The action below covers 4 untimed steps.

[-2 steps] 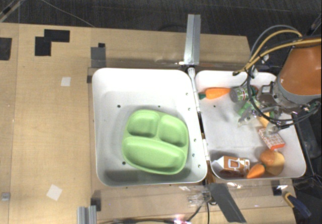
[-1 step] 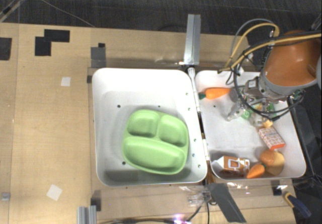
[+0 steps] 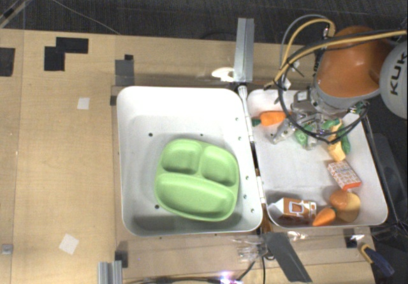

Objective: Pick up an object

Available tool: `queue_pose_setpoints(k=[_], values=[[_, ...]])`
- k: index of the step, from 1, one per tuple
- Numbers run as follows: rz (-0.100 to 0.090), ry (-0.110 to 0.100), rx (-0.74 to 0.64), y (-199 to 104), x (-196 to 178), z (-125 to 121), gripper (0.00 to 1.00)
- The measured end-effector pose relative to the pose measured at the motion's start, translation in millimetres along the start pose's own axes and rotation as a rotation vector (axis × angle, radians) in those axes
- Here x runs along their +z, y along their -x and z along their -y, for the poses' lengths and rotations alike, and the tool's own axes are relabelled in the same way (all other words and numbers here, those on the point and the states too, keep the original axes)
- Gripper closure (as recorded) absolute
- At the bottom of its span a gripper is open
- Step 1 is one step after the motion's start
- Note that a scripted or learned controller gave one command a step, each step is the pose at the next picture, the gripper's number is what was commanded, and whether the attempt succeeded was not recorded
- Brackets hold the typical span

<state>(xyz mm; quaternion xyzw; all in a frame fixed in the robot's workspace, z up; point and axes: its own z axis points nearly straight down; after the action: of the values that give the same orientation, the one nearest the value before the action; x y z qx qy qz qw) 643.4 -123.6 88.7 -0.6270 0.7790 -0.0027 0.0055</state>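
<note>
My gripper (image 3: 293, 128) hangs low over the far part of the right bin (image 3: 376, 203), under the arm's orange band (image 3: 347, 69). An orange carrot-like piece (image 3: 273, 118) lies just left of it, close to or touching the metal tip. A green item (image 3: 305, 138) sits right beneath the gripper, partly hidden by it. To its right are another green piece (image 3: 344, 144) and a yellow piece (image 3: 336, 151). Nothing visibly hangs from the gripper.
The near part of the right bin holds a red-and-white box (image 3: 344, 175), a brown bottle on its side (image 3: 296, 208), an orange piece (image 3: 324, 216) and a tan round item (image 3: 345, 201). A green divided plate (image 3: 197, 179) lies in the left bin (image 3: 137, 117).
</note>
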Motion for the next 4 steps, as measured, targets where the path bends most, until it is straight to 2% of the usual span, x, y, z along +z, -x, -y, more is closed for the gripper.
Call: queue_pose_setpoints(k=[1, 2, 3, 4], values=[[0.000, -0.002, -0.097, -1, -1, -8, 0.00], [0.001, 0.000, -0.129, 32, 0, -10, 0.00], [-0.003, 0.000, -0.094, -18, -3, -74, 0.00], [-0.001, 0.001, -0.279, -36, -21, -5, 0.00]])
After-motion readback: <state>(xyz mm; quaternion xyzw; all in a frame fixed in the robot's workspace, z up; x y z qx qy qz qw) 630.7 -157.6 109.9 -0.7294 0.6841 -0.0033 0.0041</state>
